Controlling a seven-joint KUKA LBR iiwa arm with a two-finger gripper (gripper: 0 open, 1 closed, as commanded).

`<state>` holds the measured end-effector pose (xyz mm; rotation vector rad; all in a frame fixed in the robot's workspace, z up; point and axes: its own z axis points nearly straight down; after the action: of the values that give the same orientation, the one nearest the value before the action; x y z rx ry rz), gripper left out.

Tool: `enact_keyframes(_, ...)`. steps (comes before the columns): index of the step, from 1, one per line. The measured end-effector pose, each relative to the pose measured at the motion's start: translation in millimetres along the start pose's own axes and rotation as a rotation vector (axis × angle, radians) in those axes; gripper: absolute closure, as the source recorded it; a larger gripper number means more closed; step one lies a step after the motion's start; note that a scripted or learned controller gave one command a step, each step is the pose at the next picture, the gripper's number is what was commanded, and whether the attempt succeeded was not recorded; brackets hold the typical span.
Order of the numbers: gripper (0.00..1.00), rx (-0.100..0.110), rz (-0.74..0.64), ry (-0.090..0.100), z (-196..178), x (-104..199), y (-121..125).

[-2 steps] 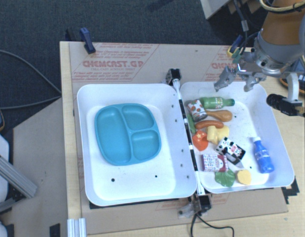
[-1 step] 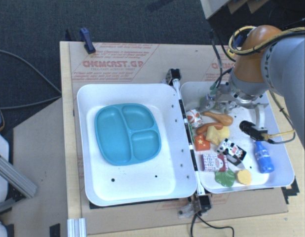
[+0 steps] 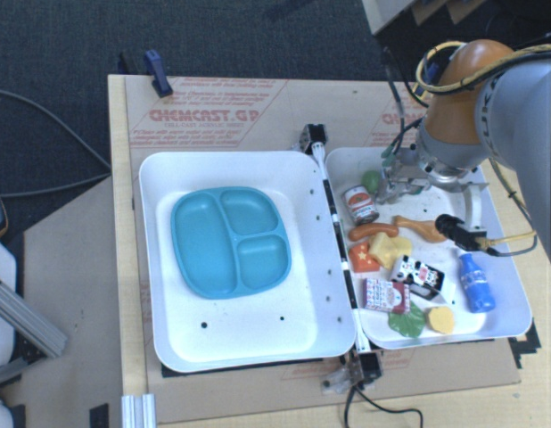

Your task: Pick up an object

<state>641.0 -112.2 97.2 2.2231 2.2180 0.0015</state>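
Several toys crowd your right bin (image 3: 507, 315): a can (image 3: 359, 204) and green ball (image 3: 373, 182) just left of the gripper (image 3: 402, 182), a hotdog (image 3: 374, 232) below it, a blue bottle (image 3: 476, 283) further off. You cannot tell how the jaws stand. Left bin (image 3: 160, 328) holds a blue tray (image 3: 229, 240).

view: you look down at a slant from above | covers: both white bins (image 3: 160, 239) | arm (image 3: 516, 87): frame's upper right
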Motion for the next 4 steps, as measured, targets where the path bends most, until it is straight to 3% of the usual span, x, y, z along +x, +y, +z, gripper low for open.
enact_keyframes(1, 0.0, 0.0, 0.0, -0.001, 0, 0, 0)
enact_keyframes(2, 0.0, -0.018, 0.005, -0.017, 7, 9, -16)
enact_keyframes(3, 0.0, -0.001, 0.004, -0.009, 12, 8, -103)
enact_keyframes(4, 0.0, 0.0, -0.003, 0.0, 12, 3, -11)
